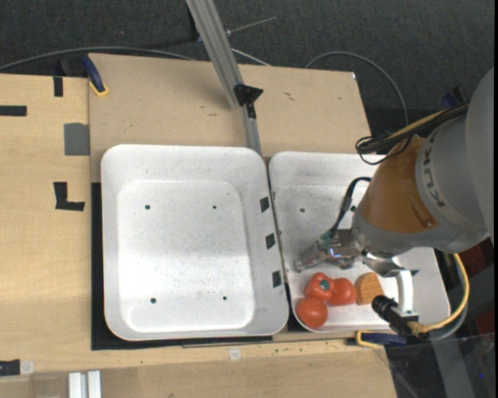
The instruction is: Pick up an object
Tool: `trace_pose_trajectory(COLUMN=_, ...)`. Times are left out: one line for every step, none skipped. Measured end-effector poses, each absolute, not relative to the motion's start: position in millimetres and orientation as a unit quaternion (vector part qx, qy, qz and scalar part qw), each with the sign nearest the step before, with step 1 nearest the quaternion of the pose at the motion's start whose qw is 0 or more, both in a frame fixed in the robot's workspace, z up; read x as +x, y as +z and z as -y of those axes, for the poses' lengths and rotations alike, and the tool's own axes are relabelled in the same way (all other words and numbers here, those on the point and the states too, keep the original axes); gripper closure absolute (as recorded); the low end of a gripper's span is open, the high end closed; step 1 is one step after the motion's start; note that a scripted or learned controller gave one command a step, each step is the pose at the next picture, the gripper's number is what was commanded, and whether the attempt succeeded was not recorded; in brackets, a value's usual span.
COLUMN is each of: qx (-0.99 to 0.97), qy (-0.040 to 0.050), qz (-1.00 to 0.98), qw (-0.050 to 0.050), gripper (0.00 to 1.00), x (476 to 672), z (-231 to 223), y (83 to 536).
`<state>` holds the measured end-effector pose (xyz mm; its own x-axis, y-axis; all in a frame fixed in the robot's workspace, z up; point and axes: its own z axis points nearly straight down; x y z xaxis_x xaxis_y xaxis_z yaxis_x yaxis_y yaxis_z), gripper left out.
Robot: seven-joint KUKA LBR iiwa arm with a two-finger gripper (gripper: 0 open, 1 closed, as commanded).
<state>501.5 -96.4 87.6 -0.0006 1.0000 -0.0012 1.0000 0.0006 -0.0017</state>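
Note:
In the right bin [315,193], near its front edge, lie a red-orange toy with a green spot [324,290], a round red piece [312,312] just in front of it, and a tan round object [368,288] to their right. My gripper [319,254] hangs low over the bin just behind the red toy, at the end of the grey and orange arm coming in from the right. I see nothing between its fingers, and their spread is too small and blurred to read.
The left bin [187,239] stands beside the right one, with a raised divider between them. A slanted metal rod [220,44] crosses the bench behind the bins. Black tape marks lie on the wooden bench at far left.

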Motion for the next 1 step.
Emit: trace_pose_trajectory(qx=-0.706, qy=0.0009, qz=0.708, qw=0.001, gripper=1.0, x=501.4, z=95.6, y=98.9)
